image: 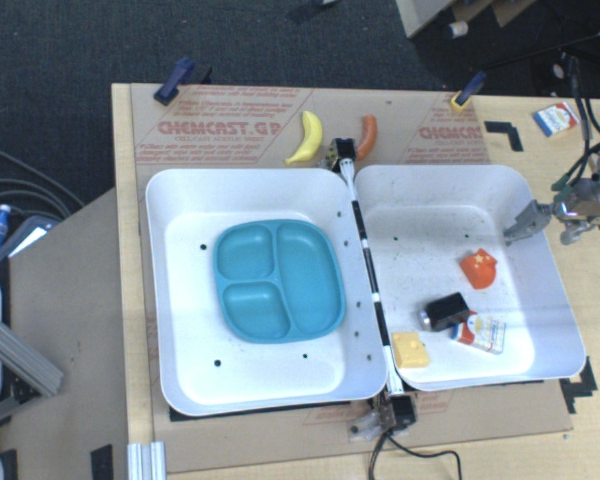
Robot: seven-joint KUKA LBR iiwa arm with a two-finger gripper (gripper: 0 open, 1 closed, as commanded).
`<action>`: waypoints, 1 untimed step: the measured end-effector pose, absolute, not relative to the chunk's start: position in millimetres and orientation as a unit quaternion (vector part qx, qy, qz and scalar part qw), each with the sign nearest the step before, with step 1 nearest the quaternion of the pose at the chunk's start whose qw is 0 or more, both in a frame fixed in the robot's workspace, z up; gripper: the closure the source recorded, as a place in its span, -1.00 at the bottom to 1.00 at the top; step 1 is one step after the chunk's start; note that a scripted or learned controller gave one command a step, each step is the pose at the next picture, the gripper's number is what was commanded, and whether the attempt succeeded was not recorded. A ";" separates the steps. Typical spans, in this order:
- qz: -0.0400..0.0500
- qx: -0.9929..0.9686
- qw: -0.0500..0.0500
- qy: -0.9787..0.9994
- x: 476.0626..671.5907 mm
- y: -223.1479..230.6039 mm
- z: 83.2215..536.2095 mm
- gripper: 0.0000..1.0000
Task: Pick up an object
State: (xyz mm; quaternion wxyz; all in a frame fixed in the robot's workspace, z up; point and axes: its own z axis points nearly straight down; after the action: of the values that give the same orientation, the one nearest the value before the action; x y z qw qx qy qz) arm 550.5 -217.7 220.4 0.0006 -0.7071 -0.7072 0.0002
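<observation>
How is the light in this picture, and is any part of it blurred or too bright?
Camera view: even light from above; the blue three-part plastic plate is sharp, with a soft shadow at its lower edge. The white plastic bins are bright, not washed out. The grey metal gripper at the right looks slightly soft.

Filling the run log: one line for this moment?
end effector: over right bin's far-right edge | holding: nothing seen | orange object: in bin | divided plate: left bin

Materials and surface finishes on the counter.
Two shallow white plastic bins, smooth and faintly glossy; a teal three-compartment plastic tray, smooth and matt; counter of pale, matt board printed in red.
</observation>
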 end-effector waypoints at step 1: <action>0.000 -0.707 0.000 -0.708 558.4 -175.9 84.6 -1.00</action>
State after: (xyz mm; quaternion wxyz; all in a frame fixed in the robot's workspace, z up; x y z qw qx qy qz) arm 558.4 -175.9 84.6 0.0001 -0.7067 -0.7075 -0.0001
